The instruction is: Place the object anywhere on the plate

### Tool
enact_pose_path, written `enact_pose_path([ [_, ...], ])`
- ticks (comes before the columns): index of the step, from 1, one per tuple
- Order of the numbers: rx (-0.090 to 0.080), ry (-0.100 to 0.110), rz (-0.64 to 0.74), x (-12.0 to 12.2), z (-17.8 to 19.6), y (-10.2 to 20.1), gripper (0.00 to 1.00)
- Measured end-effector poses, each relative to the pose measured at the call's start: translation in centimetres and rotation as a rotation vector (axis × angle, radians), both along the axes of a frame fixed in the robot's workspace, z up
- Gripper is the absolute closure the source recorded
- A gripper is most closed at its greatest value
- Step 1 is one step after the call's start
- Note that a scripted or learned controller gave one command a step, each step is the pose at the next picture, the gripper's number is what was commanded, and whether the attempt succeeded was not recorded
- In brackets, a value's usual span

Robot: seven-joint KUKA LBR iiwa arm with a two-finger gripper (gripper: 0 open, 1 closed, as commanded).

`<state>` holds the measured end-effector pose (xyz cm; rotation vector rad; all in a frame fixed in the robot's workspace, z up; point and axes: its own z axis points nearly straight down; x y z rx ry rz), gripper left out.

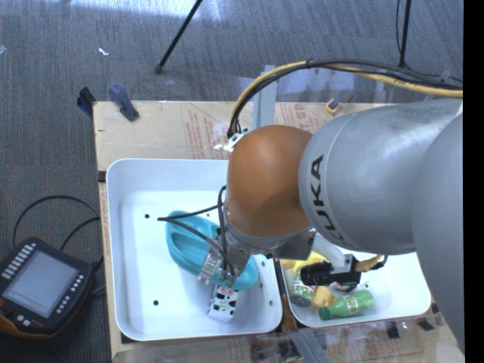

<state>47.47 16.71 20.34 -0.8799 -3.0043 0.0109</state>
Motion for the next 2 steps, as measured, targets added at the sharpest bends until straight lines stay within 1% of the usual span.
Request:
enact_pose_path([
  [1,0.0,-0.002,-0.002,0.1,0.1,-0.1,0.0],
  [2,0.003,-0.003,0.118,1.9,-2.0,-8.1,0.0],
])
